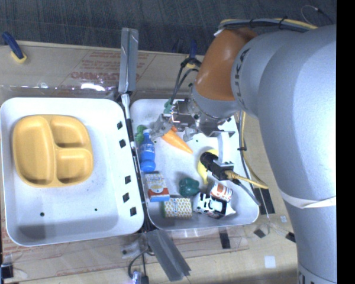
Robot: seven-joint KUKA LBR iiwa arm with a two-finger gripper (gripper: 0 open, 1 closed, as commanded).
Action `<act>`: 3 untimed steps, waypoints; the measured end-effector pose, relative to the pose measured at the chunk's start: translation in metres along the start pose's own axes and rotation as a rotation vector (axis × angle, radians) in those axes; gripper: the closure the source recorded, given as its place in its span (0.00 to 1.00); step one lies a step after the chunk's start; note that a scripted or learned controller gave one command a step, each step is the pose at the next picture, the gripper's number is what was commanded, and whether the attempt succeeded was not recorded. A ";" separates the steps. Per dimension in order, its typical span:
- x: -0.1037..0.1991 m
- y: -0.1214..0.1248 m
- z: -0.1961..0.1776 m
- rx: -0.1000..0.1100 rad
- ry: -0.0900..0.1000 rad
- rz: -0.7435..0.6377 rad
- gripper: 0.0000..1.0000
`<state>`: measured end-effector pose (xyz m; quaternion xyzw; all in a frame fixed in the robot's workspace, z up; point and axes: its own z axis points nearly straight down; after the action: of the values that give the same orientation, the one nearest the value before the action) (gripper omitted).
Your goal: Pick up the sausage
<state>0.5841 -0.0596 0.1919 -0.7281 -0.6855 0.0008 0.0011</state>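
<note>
My gripper (164, 124) hangs low over the back left part of the right bin (248, 215), under the orange-banded wrist. It sits just behind an orange carrot (177, 141) and to the right of a blue bottle (147, 152). The wrist hides whatever lies directly beneath it. A small reddish-brown and white piece (223, 191) lies near the bin's front right; I cannot tell whether it is the sausage. Nothing can be made out between the gripper's tips.
The right bin also holds a yellow item (202, 169), a teal lump (189, 186), a small printed box (157, 187), a speckled block (178, 206) and a black-and-white piece (208, 205). The left bin (106, 212) holds a yellow divided tray (52, 149).
</note>
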 end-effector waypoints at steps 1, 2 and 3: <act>-0.019 0.023 0.000 -0.001 -0.001 -0.049 0.00; -0.096 0.073 0.067 -0.001 -0.001 -0.067 0.00; -0.139 0.087 0.091 -0.016 -0.002 -0.034 0.00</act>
<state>0.6618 -0.2038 0.1007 -0.7164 -0.6977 -0.0039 -0.0052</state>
